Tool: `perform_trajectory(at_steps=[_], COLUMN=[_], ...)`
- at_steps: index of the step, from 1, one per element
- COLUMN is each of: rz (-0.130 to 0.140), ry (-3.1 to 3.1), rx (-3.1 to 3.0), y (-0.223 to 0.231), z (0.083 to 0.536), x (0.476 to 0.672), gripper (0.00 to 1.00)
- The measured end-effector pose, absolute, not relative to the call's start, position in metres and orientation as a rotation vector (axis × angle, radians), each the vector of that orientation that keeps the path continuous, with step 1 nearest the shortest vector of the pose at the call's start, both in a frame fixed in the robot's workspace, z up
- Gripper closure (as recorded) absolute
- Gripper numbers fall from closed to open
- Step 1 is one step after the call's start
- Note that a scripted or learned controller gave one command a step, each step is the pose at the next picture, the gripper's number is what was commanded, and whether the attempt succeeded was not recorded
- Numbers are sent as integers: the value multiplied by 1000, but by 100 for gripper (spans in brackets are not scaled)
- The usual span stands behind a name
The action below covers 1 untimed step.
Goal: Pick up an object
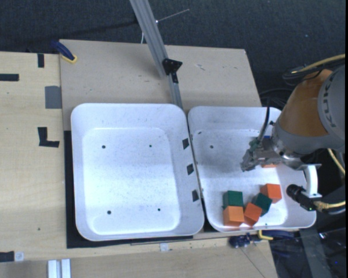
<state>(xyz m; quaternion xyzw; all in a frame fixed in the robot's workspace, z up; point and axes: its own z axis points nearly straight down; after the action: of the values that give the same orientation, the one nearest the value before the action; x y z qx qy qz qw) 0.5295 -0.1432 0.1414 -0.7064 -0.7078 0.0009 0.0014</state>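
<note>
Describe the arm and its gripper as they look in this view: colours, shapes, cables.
The arm is a thick, rounded body: a broad orange band above a grey wrist section, with part of some dark lettering on the grey shell at the right. Yellow and dark cables loop around it. A white bracket sits on its lower side. The gripper is small, dark and metallic, with green wiring on it.
</note>
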Motion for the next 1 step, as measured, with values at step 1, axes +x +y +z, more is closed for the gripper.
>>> perform_trajectory(at_steps=[1], rz=[-2], ry=[-2225], rx=[-2222], y=[-147], z=[184], x=[533], gripper=[100])
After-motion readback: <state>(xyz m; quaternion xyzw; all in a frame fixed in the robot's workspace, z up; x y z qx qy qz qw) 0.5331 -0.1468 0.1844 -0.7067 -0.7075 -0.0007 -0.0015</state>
